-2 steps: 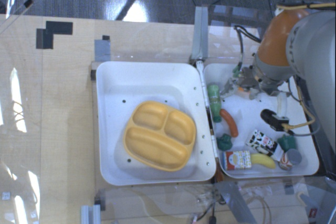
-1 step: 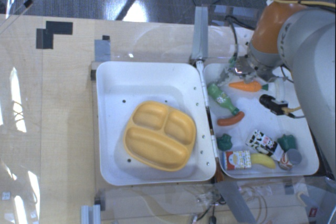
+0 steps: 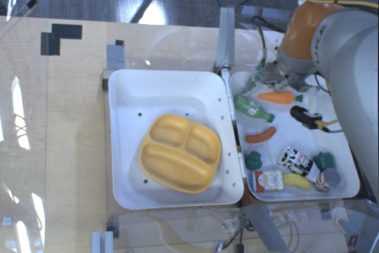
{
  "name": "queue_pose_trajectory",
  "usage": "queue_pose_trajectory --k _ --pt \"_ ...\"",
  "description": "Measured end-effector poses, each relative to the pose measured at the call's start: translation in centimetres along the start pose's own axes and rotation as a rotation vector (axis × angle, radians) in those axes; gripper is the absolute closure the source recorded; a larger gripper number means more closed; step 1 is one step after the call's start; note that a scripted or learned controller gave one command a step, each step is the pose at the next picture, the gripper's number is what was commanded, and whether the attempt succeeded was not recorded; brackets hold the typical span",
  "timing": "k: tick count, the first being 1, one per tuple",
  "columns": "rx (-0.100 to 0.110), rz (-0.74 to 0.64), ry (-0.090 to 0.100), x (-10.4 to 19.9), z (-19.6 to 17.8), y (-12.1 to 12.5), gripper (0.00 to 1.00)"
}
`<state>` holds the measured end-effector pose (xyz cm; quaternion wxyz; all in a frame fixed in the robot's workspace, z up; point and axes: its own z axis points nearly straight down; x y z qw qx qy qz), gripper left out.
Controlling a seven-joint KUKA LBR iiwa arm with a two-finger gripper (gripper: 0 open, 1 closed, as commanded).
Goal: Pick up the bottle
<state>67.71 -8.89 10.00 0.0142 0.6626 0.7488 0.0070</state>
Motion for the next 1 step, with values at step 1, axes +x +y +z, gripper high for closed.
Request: queue_pose_trajectory --k 1 --pt "0.024 0.383 0.005 -5.81 -5.3 -1.22 0.0"
